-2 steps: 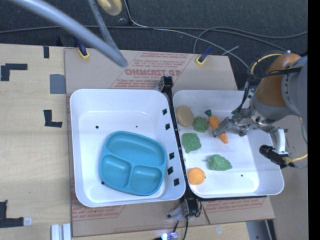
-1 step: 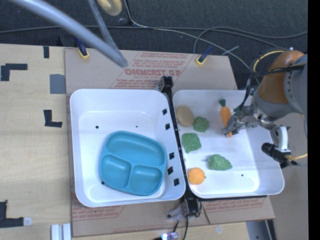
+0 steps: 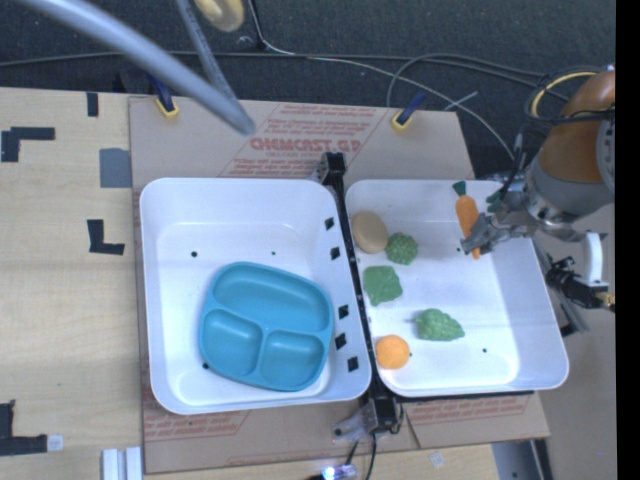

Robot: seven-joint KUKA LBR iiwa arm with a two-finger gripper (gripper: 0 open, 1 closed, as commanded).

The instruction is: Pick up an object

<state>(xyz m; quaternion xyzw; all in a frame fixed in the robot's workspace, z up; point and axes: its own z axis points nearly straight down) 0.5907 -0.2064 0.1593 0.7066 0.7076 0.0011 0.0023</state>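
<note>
Standing lengthwise up-down, carrot (image 3: 467, 215) (green top upward) beside end effector (image 3: 482, 236)

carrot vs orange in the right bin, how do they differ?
The carrot is long and thin with a green top; the orange is round and plain. The carrot lies near the far wall beside the gripper; the orange sits by the near left corner, away from it. Both are orange in colour and lie in the right bin.
</note>
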